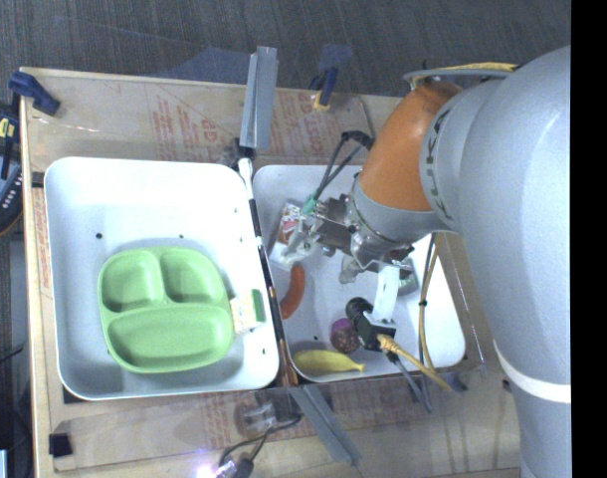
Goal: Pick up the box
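White-and-red box (289, 229) in right bin (445, 339), against the arm's (503, 167) end; grip state untellable.

The big grey arm (503, 217) covered much of the right bin (443, 342). The tool (294, 232) was too cluttered to read, and the box beneath it couldn't be made out.

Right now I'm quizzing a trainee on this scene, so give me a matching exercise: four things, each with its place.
Things:
1. green plate
2. banana
3. sausage
4. gripper

Places:
A. near edge of the right bin
B. left bin
C. by the divider, right bin, mid-way
D. over the right bin's far left part

Pairs: 1-B, 2-A, 3-C, 4-D
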Robot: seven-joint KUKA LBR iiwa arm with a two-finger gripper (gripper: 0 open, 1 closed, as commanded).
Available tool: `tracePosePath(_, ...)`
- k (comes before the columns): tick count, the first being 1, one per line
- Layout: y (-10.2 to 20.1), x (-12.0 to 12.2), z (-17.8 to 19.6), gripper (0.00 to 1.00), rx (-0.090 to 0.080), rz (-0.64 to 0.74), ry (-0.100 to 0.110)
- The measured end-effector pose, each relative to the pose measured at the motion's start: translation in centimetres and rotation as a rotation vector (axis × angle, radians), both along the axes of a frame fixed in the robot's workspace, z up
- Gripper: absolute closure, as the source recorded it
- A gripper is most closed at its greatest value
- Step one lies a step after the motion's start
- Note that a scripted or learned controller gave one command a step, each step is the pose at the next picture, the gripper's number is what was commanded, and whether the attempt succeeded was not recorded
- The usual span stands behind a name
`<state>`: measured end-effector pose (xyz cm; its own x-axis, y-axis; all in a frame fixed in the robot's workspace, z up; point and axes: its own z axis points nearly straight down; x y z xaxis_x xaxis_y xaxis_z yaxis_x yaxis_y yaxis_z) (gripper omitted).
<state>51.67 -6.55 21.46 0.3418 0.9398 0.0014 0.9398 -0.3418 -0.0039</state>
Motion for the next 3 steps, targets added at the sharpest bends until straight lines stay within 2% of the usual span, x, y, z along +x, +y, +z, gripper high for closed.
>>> tracePosePath(1, -11.1, 4.5, 3.9, 0.00, -0.001, 0.071, -0.001)
tracePosePath(2, -6.1, 0.0, -6.3, 0.00, 0.001, 0.118, 0.003)
tracePosePath(3, -11.4, -4.0, -12.3, 0.00, 0.001, 0.361, -0.001)
